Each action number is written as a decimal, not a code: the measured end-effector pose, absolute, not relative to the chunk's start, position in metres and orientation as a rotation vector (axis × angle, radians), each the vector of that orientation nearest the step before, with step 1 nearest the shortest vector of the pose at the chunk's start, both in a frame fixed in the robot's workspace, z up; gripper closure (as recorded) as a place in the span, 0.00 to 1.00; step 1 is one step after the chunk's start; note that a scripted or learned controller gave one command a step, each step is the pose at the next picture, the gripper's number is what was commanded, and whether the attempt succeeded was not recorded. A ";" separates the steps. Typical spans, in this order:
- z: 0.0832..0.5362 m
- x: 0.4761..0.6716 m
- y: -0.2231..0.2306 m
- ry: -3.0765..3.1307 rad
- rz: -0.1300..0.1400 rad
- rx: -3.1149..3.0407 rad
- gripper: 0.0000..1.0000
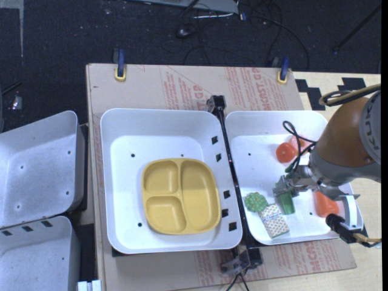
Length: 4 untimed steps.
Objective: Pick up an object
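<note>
In the right bin [260, 132] my gripper [285, 191] hangs low, right above a small dark green object [286, 206] near the bin's front. The arm's orange band and grey wrist [345, 144] reach in from the right. Left of the gripper lies a bumpy light green piece [255, 200]. A small patterned white box [275, 221] lies just in front of that piece. A red-orange round object [284, 153] sits further back in the bin. An orange object [327, 205] rests at the right, partly behind the wrist.
The left bin [121, 132] holds a yellow plate [180, 195] with three compartments. A black divider [227, 174] runs between the two bins. A black cable [291, 129] loops over the right bin's back. White trays [36, 162] stand off the bench at the left.
</note>
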<state>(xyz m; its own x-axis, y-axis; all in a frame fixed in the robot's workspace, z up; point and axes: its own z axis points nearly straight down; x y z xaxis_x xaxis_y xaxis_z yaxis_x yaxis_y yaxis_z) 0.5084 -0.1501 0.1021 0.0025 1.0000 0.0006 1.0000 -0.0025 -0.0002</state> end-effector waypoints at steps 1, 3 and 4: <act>0.165 0.512 -0.154 -2.228 -0.005 -2.223 1.00; 0.282 0.516 -0.155 -2.229 -0.004 -2.222 1.00; 0.269 0.539 -0.108 -2.230 -0.002 -2.213 1.00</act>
<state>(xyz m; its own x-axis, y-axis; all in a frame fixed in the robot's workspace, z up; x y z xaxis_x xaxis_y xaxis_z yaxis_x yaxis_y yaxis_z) 0.5390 -0.1077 0.2691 -0.0075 1.0000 0.0003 1.0000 0.0075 0.0012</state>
